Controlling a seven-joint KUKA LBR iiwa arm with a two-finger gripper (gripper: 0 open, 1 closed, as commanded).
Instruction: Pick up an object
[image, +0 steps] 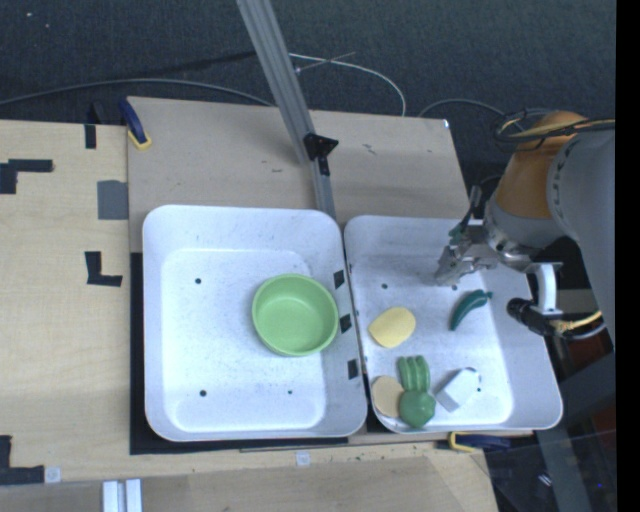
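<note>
Two white bins sit side by side on my bench. The left bin (180, 330) has a green bowl (294, 314) right of its centre. The right bin (520, 395) holds the pickable stuff: a yellow oval piece (392, 326) mid-left, a dark green curved piece (467, 308) mid-right, and along the lower edge of the frame a ridged green thing (413, 372), a round green ball (417, 407), a tan disc (385, 392) and a small grey-white block (459, 387), all packed close.

Camera view: my gripper (458, 262) hangs in the upper right part of the right bin, tips low over bare white floor. Nothing is between the tips. Whether they are apart or together I cannot tell, too small and blurred.

Nearest candidate is the dark green curved piece, just below and to the right of the tips, not touching.

Risks as I judge them:
- closing where it is now would grab nothing.
- the curved piece is thin and lies slanted; a badly turned pinch could flick it away or slide off it.
- it sits near the right wall, so the wrist may crowd that wall.
- going for the lower cluster risks nudging neighbours or catching two.
- the yellow oval looks flat and low, easy to skid over.
</note>
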